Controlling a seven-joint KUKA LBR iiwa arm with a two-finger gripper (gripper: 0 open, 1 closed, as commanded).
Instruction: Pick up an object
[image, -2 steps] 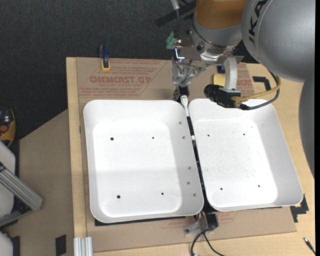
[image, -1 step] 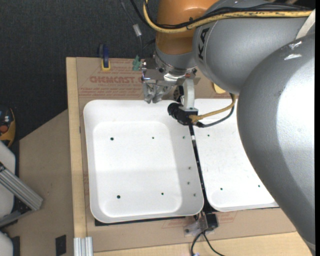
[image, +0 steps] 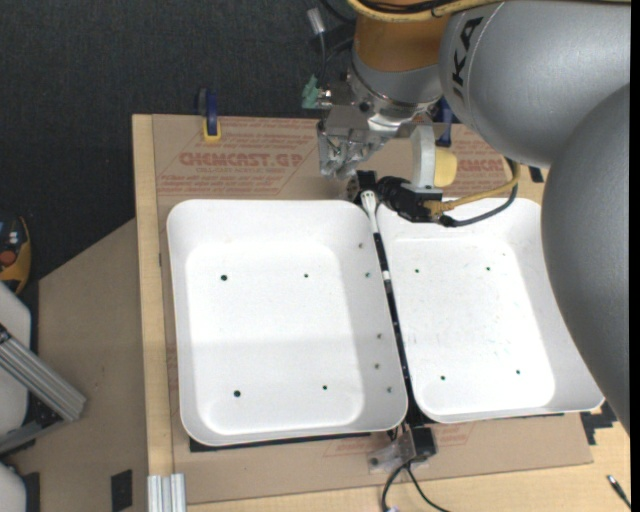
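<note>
A view from above looks down at a slant on two shallow white bins side by side on a brown board. The left bin (image: 270, 320) has a bare floor marked by four small dark dots near its corners. The right bin (image: 480, 320) has the same dots on a bare floor too, and its right part is hidden behind the grey arm (image: 560, 150). No loose object to pick up can be made out on either floor.

The board (image: 250, 160) bears red printing, partly covered; the letters "CHEMCAST G P" can be read along its far edge. A blue and yellow clamp (image: 209, 113) grips that far edge on the left.

The arm fills the upper right, with its orange band (image: 400, 40) near the top centre and part of a black letter K on the grey casing. The gripper (image: 342, 158) hangs above the board just behind the far corner of the left bin; whether it is spread or closed cannot be told. Black and yellow cables (image: 440, 210) lie at the far edge of the right bin.
</note>
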